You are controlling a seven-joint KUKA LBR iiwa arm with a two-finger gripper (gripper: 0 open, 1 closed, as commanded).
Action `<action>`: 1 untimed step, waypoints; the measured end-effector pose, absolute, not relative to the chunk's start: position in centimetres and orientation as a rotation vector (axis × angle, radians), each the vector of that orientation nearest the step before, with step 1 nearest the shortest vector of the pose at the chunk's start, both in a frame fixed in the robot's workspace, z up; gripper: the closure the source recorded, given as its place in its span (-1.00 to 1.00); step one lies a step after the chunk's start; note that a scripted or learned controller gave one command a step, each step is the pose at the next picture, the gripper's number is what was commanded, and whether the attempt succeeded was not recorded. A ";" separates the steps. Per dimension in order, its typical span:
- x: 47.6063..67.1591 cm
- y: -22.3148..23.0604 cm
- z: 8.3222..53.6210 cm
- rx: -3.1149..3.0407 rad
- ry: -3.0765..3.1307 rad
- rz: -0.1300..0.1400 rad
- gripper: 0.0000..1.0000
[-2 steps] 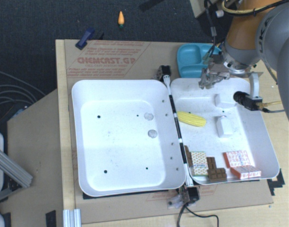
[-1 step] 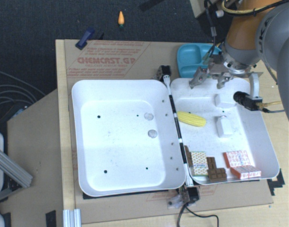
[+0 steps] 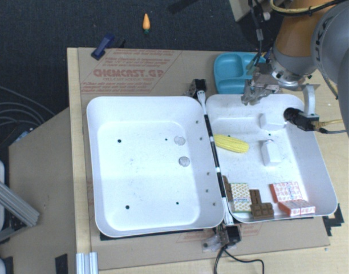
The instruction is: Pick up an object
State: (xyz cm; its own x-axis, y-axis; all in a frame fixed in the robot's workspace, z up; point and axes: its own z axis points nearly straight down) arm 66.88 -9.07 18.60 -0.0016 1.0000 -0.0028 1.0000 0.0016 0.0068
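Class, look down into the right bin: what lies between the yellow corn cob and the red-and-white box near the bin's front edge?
In the camera view, a small white block lies on the bin floor between the corn cob and the red-and-white box.

Dark carpet [image 3: 60, 16] around wooden bench [image 3: 77, 153]

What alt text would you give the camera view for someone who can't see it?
A grey and orange robot arm holds its pincer over the far edge of the right bin, which contains a corn cob, two white blocks and small boxes. The left bin sits beside it, and a blue tray lies behind.
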 end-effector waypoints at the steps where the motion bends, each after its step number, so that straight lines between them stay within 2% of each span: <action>1: 66.9 -9.1 18.6 2.215 2.219 0.004 -1.00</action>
